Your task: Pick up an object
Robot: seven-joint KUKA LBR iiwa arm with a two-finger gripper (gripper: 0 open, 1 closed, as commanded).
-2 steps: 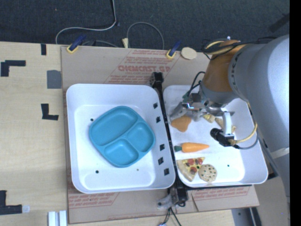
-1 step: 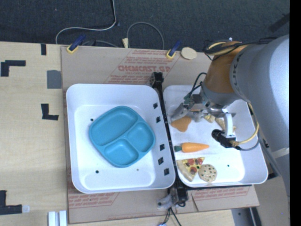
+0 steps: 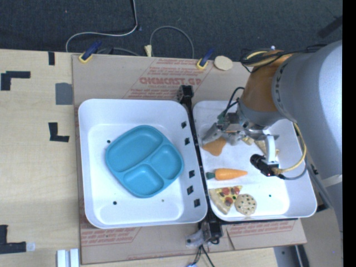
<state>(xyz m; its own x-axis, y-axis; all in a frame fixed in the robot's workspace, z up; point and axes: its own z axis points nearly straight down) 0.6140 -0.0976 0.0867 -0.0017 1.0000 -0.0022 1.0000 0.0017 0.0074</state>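
Observation:
My gripper (image 3: 226,137) hangs low over the back left part of the right bin (image 3: 289,204), and its fingers look spread open with nothing between them. A brown toy food piece (image 3: 214,146) lies right at the left fingertip (image 3: 207,136), touching it or just under it. In front of it an orange carrot (image 3: 228,174) lies across the bin floor. A pizza slice (image 3: 223,198) and a round cookie (image 3: 245,204) sit at the bin's front edge. A small tan piece (image 3: 260,145) shows beside the right finger.
The left bin (image 3: 94,204) holds a blue divided plate (image 3: 144,160). A black divider (image 3: 192,149) runs between the two bins. The grey arm with its orange band (image 3: 261,88) covers the back right of the right bin.

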